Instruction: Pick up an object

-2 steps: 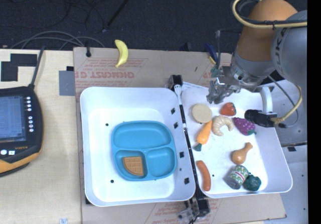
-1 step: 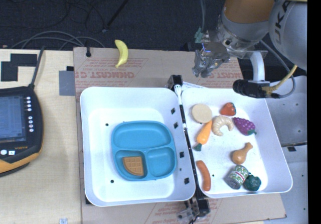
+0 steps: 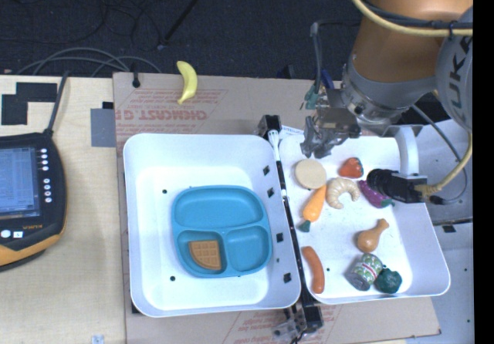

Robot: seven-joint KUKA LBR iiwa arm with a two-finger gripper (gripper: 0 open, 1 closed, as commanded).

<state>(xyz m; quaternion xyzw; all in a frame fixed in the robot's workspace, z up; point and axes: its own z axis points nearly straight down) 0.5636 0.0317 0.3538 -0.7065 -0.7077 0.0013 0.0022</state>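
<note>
Camera view, cardboard-covered bench point(image 3: 231, 107), two white bins point(image 3: 147, 180), dark cabled floor point(image 3: 116, 3)

A single fixed camera looks down on the tabletop point(image 3: 77, 103) from above, at a slant rather than straight overhead. The two white bins lie side by side across the lower middle of the frame: the left bin point(image 3: 147, 173) just left of centre, the right bin point(image 3: 421, 246) toward the lower right. The camera stands far enough off to take in both bins whole, with dark floor and cables along the top of the frame. The arm point(image 3: 409, 18) enters from the upper right and looms large, being nearer the lens than the bins.
</note>
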